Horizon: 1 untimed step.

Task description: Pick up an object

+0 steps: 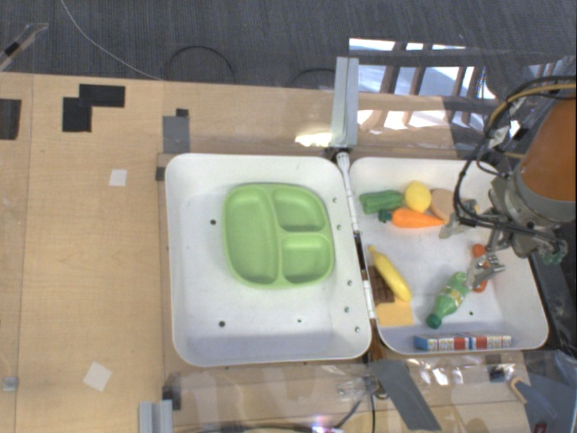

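you still have the whole pick ahead: the hand [487, 267] hangs just beside the green bottle [448, 299], holding nothing, and i cannot tell its state.

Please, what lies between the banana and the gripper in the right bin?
In the camera view, the green bottle lies tilted between the banana and the gripper, on the floor of the right bin. Its cap end points up toward the gripper.
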### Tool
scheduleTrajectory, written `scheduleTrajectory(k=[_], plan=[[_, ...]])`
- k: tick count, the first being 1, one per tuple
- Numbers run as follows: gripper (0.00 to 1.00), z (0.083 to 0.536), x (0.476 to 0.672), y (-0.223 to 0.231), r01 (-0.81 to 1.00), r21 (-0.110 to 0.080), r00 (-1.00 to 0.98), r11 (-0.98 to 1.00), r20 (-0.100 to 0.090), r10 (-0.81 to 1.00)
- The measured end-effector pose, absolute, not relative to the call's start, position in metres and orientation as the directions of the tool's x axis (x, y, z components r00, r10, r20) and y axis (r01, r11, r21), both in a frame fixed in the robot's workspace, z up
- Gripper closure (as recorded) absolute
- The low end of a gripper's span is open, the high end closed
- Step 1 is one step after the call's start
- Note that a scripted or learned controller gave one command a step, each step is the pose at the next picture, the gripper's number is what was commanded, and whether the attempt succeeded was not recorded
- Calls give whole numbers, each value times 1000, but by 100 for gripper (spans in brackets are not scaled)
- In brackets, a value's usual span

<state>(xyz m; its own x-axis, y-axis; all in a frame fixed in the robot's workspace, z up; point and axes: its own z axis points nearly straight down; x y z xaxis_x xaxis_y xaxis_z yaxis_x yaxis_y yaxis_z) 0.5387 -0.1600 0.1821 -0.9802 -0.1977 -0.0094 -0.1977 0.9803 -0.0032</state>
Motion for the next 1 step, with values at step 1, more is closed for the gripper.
scheduleTrajectory(k=[1], plan=[[0,95,501,-125,-235,-3,-972,972,-9,-235]])
